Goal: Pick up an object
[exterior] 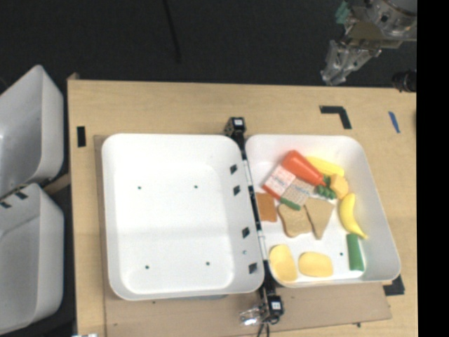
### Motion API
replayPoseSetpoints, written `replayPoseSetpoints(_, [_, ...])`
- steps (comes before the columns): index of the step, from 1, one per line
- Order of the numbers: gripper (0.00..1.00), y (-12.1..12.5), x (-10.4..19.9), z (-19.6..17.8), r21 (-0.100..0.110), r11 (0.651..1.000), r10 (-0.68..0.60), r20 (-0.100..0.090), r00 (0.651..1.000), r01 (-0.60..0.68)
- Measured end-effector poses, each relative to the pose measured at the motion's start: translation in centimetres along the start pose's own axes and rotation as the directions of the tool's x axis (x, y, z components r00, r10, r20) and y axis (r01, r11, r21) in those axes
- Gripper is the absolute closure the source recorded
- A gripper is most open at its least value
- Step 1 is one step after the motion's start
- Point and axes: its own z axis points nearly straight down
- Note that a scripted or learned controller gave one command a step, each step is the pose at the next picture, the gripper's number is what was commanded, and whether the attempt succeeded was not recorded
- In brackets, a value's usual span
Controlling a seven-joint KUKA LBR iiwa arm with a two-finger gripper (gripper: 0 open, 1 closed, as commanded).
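Observation:
My gripper [339, 67] hangs high at the top right, beyond the bench's far edge and well above the bins. The right bin [379, 241] holds several toy foods: an orange carrot [303, 164], a white and red packet [280, 182], a banana [349, 214], two tan bread slices [306, 219], a brown slab [266, 206], a green stick [356, 251] and two yellow rounds [299, 263]. Nothing is visible between the gripper's tips.
The left bin [112, 258] is a plain white tray beside the right one, joined by a black-clipped seam [249, 209]. Black tape marks [338, 114] sit on the wooden bench. White padded shapes [24, 209] stand at the far left.

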Motion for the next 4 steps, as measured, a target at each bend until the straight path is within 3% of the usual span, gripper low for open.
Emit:
replayPoseSetpoints(1, [1.00,0.0,-2.4,0.0,0.000,1.000,0.000,0.000,1.000,0.000])
replayPoseSetpoints(2, [1.00,-0.1,-7.9,3.2,0.004,1.000,0.002,0.001,1.000,-0.002])
replayPoseSetpoints(4, [1.00,0.0,-12.7,1.1,0.000,1.000,-0.001,0.002,1.000,0.001])
